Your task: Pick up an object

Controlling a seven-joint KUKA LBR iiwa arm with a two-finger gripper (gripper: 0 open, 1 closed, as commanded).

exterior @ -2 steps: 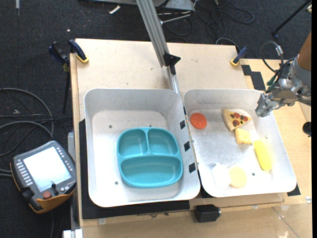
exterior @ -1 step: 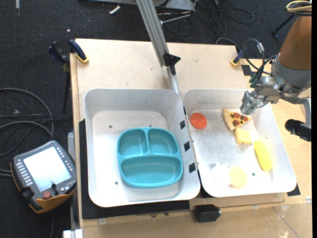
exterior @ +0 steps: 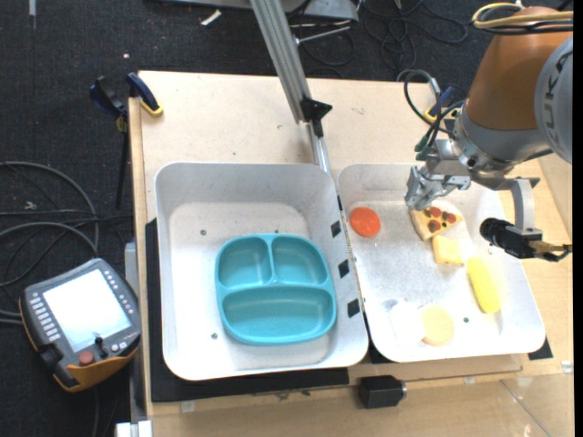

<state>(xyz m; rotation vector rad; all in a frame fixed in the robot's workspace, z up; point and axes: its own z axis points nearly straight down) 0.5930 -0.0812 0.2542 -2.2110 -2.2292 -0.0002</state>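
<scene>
The pizza slice (exterior: 435, 219) lies under the gripper (exterior: 423, 196), its grip unreadable from here, so descend squarely and close gently.

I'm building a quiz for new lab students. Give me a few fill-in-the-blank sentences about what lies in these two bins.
1. The teal divided plate lies in the ____ bin.
2. That plate has ____ compartments.
3. The small round thing next to the divider between the bins is coloured ____.
4. The gripper hangs over the ____ bin.

Missing words: left; three; orange; right
</scene>
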